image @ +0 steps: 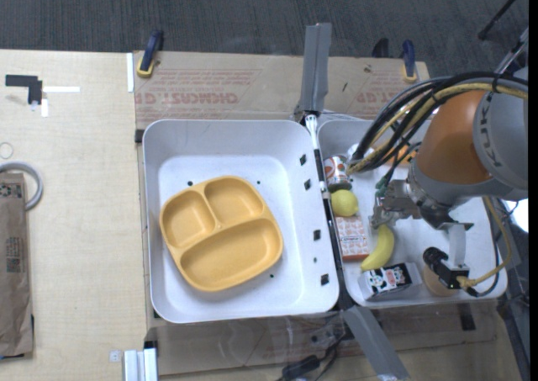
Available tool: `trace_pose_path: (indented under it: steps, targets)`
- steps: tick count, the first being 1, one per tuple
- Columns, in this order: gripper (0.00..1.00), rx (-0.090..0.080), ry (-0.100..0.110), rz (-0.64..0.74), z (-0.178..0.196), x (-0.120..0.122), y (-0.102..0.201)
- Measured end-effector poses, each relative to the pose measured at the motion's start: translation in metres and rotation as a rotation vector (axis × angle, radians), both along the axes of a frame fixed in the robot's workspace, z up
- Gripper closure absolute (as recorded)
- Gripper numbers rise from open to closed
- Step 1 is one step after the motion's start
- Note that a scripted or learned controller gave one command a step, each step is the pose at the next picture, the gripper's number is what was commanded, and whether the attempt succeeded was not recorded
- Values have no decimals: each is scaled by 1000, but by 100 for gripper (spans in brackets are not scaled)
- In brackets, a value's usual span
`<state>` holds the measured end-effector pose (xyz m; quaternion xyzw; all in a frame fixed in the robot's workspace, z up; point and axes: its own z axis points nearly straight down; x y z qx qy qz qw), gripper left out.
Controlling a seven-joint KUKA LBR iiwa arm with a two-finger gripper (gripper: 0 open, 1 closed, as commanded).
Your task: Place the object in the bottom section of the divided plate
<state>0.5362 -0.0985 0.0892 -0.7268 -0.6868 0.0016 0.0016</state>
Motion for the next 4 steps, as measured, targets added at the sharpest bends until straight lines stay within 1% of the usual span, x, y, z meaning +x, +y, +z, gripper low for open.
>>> trace_pose_path:
  steps: [1,2,3,4]
  targets:
    - [100,0,0,-65,0,-21,-42]
    - [100,0,0,157,100,-35,32]
    - [0,0,0,157,100,-35,32]
    - [0,0,-1,363,99,14,-41]
